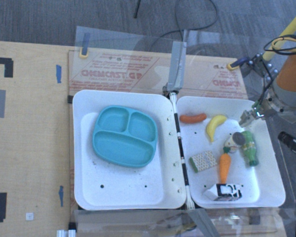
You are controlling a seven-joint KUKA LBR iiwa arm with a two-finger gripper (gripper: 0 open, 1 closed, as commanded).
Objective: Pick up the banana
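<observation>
The yellow banana (215, 126) lies curved in the upper middle of the right bin (268, 191), just right of an orange-red sausage (193, 118). My gripper (248, 117) hangs over the bin's upper right part, roughly a banana's length to the right of the banana and apart from it. Nothing shows between its fingers.
The right bin also holds a green bottle (249, 148), a carrot (224, 166), a speckled sponge block (203, 161) and a small black-and-white carton (225, 191). The left bin (85, 186) bears a blue divided plate (125, 136). Cables and the arm (289, 73) crowd the right side.
</observation>
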